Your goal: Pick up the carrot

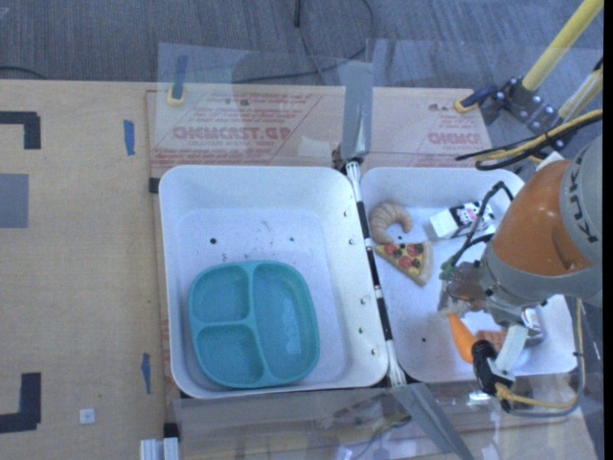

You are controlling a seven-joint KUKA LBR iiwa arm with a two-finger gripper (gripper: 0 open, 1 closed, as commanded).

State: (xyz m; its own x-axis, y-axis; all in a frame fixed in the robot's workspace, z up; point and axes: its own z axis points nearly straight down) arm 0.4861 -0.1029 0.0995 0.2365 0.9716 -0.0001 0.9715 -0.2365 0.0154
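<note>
Camera view: carrot (461, 336) lies near right bin's (412, 364) front edge.

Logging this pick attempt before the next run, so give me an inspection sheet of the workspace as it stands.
Surface: wooden bench with two white bins; left bin, right bin.
Job's things: carrot lies in the right bin, partly under the gripper.
Clutter: teal tray in the left bin; croissant and pizza slice in the right bin.
Grippers: gripper low over the carrot.
Cables: black cable on the floor; yellow cables at right.
Surroundings: grey carpet.
</note>
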